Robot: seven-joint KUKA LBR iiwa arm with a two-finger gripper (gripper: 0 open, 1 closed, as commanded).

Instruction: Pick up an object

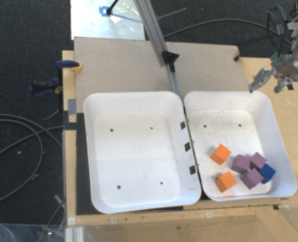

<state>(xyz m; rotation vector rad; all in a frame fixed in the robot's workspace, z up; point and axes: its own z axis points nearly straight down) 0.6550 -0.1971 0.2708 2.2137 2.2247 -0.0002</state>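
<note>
Nearest block: lower orange cube, sitting closest to the front rim of the right bin.
Cluster: second orange cube just up-left of it; three purple cubes packed together to the right; a blue cube touching the purple ones on their far right side.
Location of candidates: all six in the near right part of the right bin; no target is named, so any will do.
Left bin: white, beside the right one, joined along a divider with dark clips.
Gripper: above the right bin's far right corner, outside the rim, fingers spread apart, nothing between them.
Step in hand (judgement): approach; nothing grasped yet, gripper well apart from the cubes.
Next move calls for: travel toward the near side of the bin, then descent over one cube. The upper orange cube stands a little apart from its neighbours, so looks the easiest. The purple-blue group is crowded; fingers might strike a neighbour.
</note>
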